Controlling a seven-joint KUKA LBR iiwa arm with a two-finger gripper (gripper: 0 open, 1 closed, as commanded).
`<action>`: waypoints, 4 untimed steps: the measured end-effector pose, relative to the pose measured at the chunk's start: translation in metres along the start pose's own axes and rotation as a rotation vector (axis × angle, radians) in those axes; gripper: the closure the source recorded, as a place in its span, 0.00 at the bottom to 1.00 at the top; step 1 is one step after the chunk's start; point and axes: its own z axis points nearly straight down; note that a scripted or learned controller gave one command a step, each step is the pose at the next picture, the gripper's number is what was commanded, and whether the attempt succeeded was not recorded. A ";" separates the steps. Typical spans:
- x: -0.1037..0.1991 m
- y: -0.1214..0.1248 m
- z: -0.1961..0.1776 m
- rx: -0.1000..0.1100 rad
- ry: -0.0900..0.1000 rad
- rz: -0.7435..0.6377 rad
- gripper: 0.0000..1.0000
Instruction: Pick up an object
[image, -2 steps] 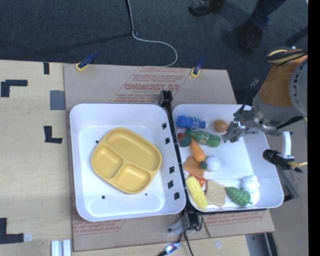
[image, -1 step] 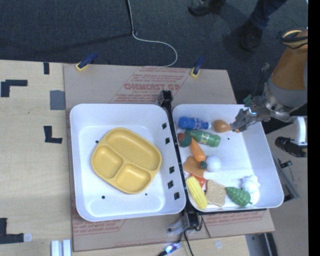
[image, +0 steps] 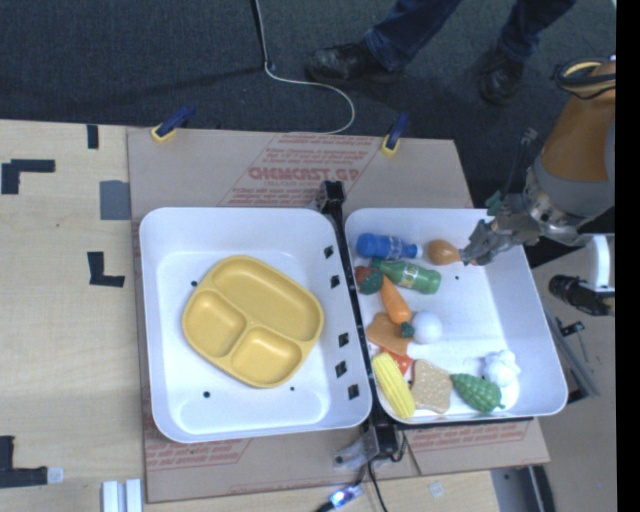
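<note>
The right bin (image: 520, 310) holds several toy foods. A blue bottle (image: 385, 245) and a green bottle (image: 408, 276) lie at its far left, with a carrot (image: 396, 300) and a white ball (image: 428, 326) below them. A small brown round piece (image: 441, 251) lies near the far wall. My gripper (image: 478, 245) hangs over the bin's far right part, just right of that brown piece and close to it. Nothing shows held in it.
Along the right bin's near edge lie a corn cob (image: 393, 385), a bread slice (image: 433, 385), a green bumpy piece (image: 475, 392) and a white piece (image: 500, 368). A yellow divided plate (image: 252, 320) lies in the left bin (image: 165, 300).
</note>
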 end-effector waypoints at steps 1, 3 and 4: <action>0.049 0.024 0.001 -0.001 0.002 -0.005 1.00; 0.152 0.043 0.007 0.000 0.002 -0.005 1.00; 0.190 0.053 0.010 0.000 0.001 -0.004 1.00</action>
